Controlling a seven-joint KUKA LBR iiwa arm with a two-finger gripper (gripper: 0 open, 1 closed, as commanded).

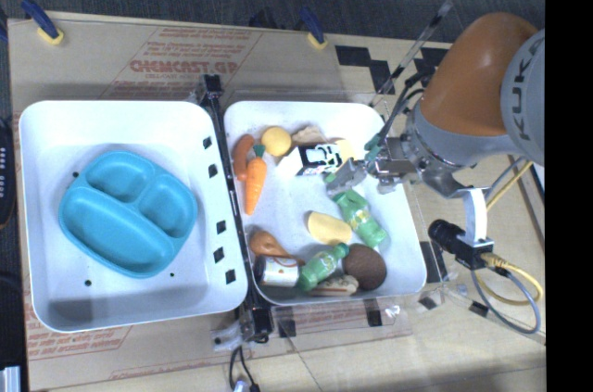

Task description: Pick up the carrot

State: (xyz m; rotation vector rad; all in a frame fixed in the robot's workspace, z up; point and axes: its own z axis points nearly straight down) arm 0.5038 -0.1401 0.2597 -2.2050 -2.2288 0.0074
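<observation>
Here you have the carrot (253, 180) lying in the right bin (400, 223), hard against its left wall, orange body running roughly top to bottom with the green tuft at its upper end. Just left of it sits a second, browner orange piece (241, 155), and just above and to its right a small yellow round fruit (275, 140). The pincer (345, 174) hovers over the upper right part of the same bin, well apart from the carrot, near a black-and-white item (318, 158) and right above a green bottle (359, 219). You cannot tell from this view whether it is released or clenched, and nothing is seen gripped in it. Lower in that bin you see a pale yellow piece (327, 227), a brown rounded thing (364, 266), another green bottle (321, 267), a small can (279, 271) and an orange-brown lump (268, 243), crowded along the bottom wall. The left bin (46, 279) holds a blue divided tray (128, 211), lying flat near its middle. The arm's orange band (471, 75) shows at the right, above the counter (139, 56).
</observation>
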